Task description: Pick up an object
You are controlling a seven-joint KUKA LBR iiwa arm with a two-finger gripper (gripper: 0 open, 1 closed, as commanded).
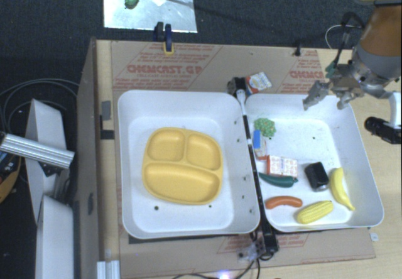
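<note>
the gripper [328, 97] is hanging over the far rim of the right bin [361, 146], its two fingers [312, 97] spread apart and pointing down, with nothing between them. the arm [380, 39] is rising behind it toward the upper right, its orange band showing above the grey wrist.

every loose object is lying nearer the camera than the gripper, down inside the right bin. the closest one, a green broccoli [264, 126], is sitting below and to the left of the fingers, apart from them. just under the broccoli a small blue-and-white item [257, 141] is leaning against the bin's left wall. further down from the gripper a red-and-white box [281, 165] is lying flat, with a dark green cucumber [277, 178] touching its near edge. almost straight below the gripper, well apart from it, a black block [317, 176] is resting just beside a banana [341, 188]. furthest from the gripper, near the front rim, a sausage [283, 202] and a corn cob [315, 211] are lying side by side.

far to the gripper's left, the left bin [135, 146] is holding a yellow divided plate [183, 165]. a small packet [258, 82] is sitting on the cardboard [188, 67] outside the bins, left of the gripper at about its height.
</note>
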